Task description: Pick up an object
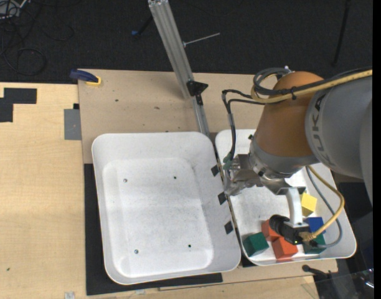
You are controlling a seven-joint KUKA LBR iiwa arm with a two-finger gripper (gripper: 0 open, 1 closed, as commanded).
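Observation:
My gripper (233,178) hangs over the left side of the right bin (240,213), close to the wall it shares with the left bin. The big grey and orange wrist covers most of it. Several small blocks lie in the right bin's near corner: a green block (256,243), a red block (284,248), an orange-red piece (269,230), a yellow block (309,203) and a blue block (315,224). All of them lie nearer and to the right of the gripper, apart from it. I see nothing between the gripper and the bin floor.
The left bin (153,204) lies beside the right one, with black clips along their shared wall. A slanted aluminium bar (178,48) rises behind the bins. A small blue and yellow tool (84,76) lies at the bench's far left corner.

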